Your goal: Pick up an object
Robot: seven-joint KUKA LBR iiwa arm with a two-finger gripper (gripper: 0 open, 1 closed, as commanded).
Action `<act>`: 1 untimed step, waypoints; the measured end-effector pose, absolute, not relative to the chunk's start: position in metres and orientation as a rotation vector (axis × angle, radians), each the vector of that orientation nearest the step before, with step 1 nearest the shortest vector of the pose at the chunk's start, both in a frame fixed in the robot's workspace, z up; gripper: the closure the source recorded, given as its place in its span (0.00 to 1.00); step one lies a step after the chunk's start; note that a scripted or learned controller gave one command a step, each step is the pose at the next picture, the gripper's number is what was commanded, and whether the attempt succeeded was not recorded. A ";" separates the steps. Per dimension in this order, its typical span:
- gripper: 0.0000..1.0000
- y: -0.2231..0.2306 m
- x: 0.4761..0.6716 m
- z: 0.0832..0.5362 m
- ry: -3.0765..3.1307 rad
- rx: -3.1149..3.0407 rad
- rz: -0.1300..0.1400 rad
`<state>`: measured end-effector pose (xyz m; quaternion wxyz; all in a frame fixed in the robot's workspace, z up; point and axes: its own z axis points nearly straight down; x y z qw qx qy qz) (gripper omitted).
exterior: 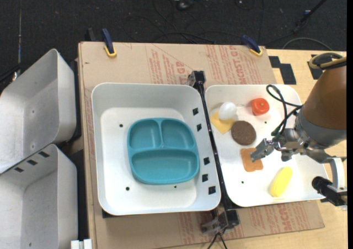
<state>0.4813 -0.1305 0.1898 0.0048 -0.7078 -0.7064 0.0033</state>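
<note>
Scanning left to right, you see one teal divided plate [163, 151] in the left bin [105, 132]. Red print on the cardboard [165, 63] under the bins is mirrored and unreadable. The right bin [298, 190] holds six things: one white egg [227, 111], one yellow wedge [222, 125], one brown disc [242, 132], one orange square [251, 160], one red cap [260, 106], one yellow lemon [281, 181]. Your gripper [260, 152] hovers just over the orange square; whether it is parted or closed you cannot tell.

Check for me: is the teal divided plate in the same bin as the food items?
No, the teal plate lies alone in the left bin; the food sits in the right bin.
</note>
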 end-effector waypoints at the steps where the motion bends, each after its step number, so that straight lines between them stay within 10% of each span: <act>1: 0.00 -0.130 0.484 0.194 -2.221 -2.220 0.001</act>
